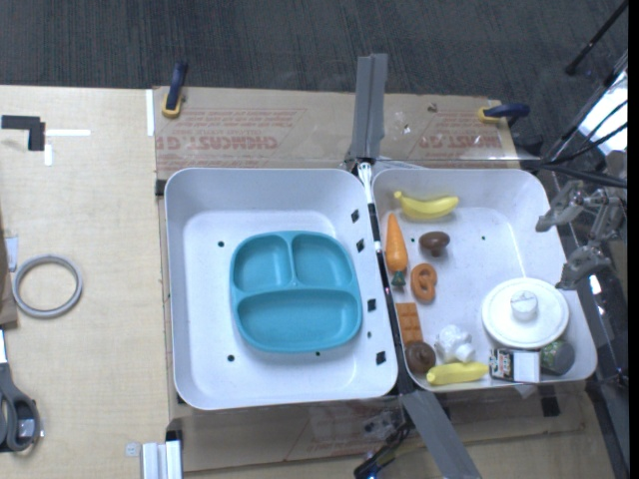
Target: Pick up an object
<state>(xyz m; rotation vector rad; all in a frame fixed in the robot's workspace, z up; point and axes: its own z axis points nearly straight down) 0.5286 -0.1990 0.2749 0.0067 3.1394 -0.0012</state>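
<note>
The right bin point(499, 228) holds several small items. A yellow banana point(426, 205) lies at its back, with an orange carrot point(396, 244) along the left wall and a brown oval piece point(433, 241) beside it. An orange ring-shaped piece point(424, 281) and an orange block point(407, 319) sit further forward. At the front are a brown round item point(419, 355), a small white object point(456, 342) and a yellow piece point(458, 372). A white round lidded pot point(524, 313) stands at the front right, above a labelled can point(514, 364).
The left bin point(200, 267) holds a teal divided plate point(297, 290). A grey tape ring point(45, 285) and scissors point(15, 422) lie on the bench at the far left. Metal stand parts point(584, 233) crowd the right bin's right edge.
</note>
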